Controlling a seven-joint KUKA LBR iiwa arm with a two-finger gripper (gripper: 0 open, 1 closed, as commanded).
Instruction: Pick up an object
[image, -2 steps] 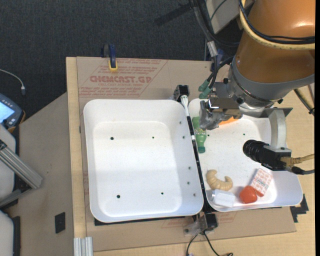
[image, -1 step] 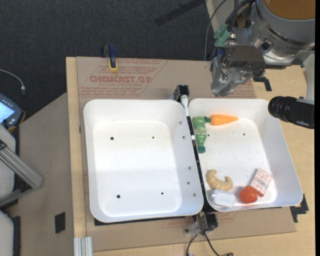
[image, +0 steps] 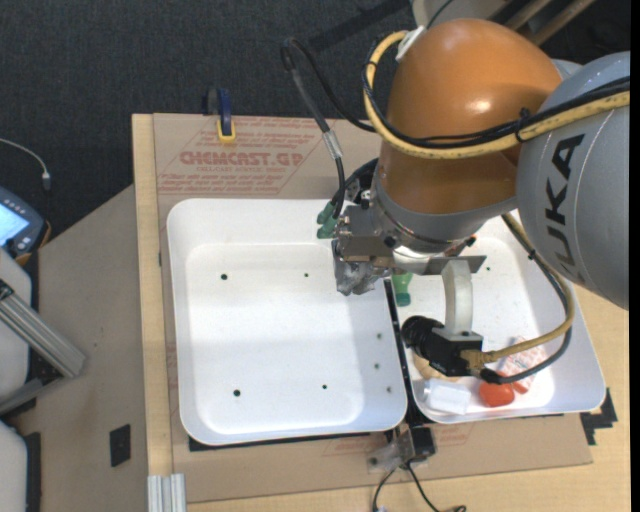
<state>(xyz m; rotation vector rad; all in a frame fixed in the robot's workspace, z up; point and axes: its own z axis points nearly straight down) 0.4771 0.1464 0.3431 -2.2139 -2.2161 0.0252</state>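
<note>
My gripper (image: 356, 272) hangs low over the divide between the two bins, at the right edge of the left bin (image: 200, 300). The big grey arm with its orange band covers much of the right bin (image: 575, 385). A small green object (image: 402, 290) lies just right of the gripper in the right bin. At that bin's front lie a white block (image: 447, 397), an orange-red object (image: 498, 393) and a pale wrapped item (image: 522, 356). I see nothing between the gripper's jaws.
Another bit of green (image: 325, 222) peeks out at the gripper's upper left. The bins rest on a cardboard sheet (image: 240, 155) with a blue-and-yellow clamp (image: 225, 115) at its back edge. Equipment stands off the bench at the left.
</note>
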